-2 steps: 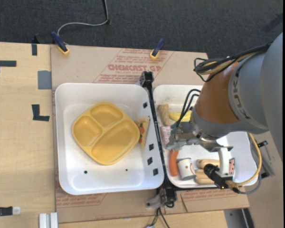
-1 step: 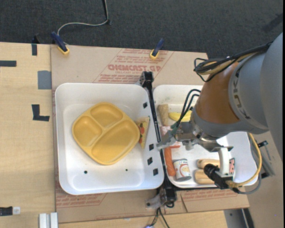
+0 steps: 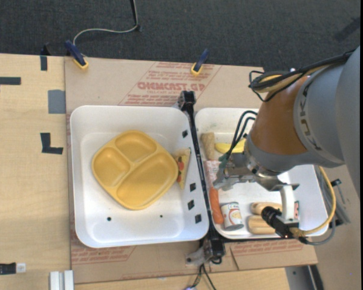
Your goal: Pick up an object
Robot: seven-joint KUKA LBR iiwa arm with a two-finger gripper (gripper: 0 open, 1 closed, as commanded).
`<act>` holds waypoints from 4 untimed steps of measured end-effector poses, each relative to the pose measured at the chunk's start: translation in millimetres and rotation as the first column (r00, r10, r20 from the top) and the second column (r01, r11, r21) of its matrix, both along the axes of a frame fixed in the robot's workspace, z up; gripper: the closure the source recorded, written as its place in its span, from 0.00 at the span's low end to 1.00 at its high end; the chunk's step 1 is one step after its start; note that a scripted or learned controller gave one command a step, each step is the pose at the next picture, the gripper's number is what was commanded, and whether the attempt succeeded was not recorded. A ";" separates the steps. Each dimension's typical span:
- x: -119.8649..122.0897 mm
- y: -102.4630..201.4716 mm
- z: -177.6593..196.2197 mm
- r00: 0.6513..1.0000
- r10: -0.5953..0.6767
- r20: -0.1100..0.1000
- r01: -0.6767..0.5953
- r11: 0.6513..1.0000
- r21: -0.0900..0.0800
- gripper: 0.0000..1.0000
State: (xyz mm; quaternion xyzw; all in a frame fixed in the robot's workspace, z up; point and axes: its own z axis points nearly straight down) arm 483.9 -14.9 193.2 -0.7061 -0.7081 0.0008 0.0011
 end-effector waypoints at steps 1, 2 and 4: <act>0.0 -0.2 0.0 1.000 0.000 0.000 0.000 1.000 -0.001 0.00; 0.3 0.1 9.3 1.000 0.001 -0.001 -0.001 1.000 0.000 1.00; 13.1 -84.0 -107.4 1.000 -0.004 0.004 0.004 1.000 -0.002 0.00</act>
